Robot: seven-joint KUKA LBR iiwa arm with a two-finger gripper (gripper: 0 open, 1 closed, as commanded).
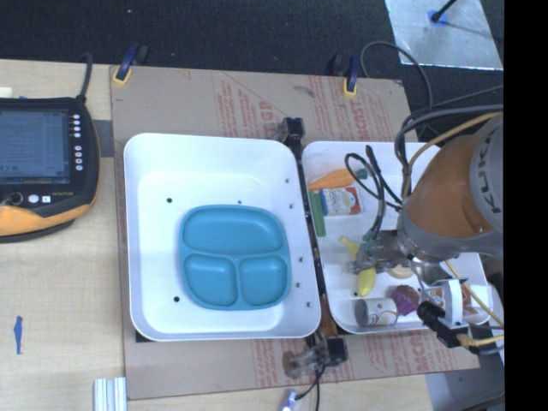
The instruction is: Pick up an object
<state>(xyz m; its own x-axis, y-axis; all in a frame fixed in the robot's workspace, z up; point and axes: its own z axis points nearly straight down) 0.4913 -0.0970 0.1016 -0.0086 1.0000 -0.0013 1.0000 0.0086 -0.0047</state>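
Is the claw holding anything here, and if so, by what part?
Cannot be told. The claw is down in the right bin among small items, near a yellow piece, but no hold is visible.

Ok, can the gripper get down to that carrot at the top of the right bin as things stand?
Probably yes. The carrot lies uncovered against the right bin's far wall, apart from the gripper. A black cable loops just beside it and could snag.
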